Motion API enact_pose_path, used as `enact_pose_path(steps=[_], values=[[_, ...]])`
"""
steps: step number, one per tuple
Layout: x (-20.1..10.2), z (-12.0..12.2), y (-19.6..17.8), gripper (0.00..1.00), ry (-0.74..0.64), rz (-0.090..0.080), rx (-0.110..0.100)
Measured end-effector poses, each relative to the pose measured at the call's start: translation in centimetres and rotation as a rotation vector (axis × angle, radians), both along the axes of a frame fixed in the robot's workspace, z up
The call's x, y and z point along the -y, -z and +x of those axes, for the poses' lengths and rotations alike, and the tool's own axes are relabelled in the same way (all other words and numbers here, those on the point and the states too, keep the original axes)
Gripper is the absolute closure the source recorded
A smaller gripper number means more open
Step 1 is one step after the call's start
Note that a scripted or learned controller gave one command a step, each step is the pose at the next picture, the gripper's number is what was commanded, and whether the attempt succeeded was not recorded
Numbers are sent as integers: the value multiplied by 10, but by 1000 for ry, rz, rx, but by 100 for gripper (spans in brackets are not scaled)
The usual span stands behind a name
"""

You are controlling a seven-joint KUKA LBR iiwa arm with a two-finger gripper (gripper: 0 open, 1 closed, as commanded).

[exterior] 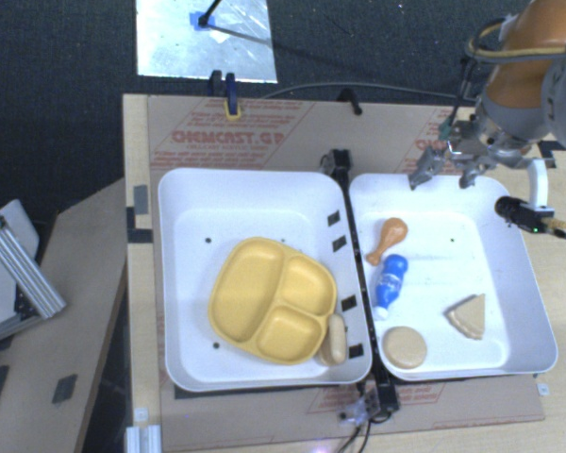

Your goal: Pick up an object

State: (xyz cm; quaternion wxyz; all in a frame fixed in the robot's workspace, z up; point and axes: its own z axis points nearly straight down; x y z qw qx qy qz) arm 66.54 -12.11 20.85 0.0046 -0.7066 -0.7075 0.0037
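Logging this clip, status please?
Claw open, holding nothing, above right bin's far rim. Drumstick, bottle, cookie, wedge untouched. Nothing in the way.

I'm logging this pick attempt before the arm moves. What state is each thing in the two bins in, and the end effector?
End effector: open, holding nothing, above the right bin's far rim.
Yellow divided tray: flat in the left bin, compartments bare.
Bread roll: leaning against the tray's near corner.
Drumstick: lying down, right bin.
Blue bottle: on its side.
Round cookie: flat.
Sandwich wedge: flat.
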Motion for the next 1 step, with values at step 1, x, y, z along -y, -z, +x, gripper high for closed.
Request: enact_pose_path(steps=[1], values=[[0,3,-9,0,-2,-1,13]])
